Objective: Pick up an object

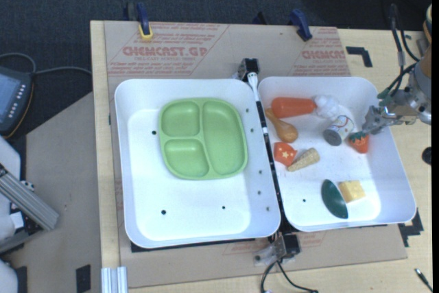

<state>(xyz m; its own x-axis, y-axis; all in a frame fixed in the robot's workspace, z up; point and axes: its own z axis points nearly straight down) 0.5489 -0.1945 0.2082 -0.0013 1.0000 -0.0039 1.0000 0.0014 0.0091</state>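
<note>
Hovering at the right bin's far edge, gripper [374, 121], finger state untellable, with small orange-red strawberry-like plastic toy [359, 142] just below-left, nearly touching.

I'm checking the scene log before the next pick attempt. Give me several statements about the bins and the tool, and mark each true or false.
1. The green divided plate lies in the left bin. True.
2. The long orange piece lies in the left bin. False: it lies in the right bin, near its far edge.
3. The tool is over the right side of the right bin. True.
4. The yellow block lies on the green divided plate. False: it lies in the right bin, beside the dark green object.
5. The green divided plate has five compartments. False: it has three.
</note>
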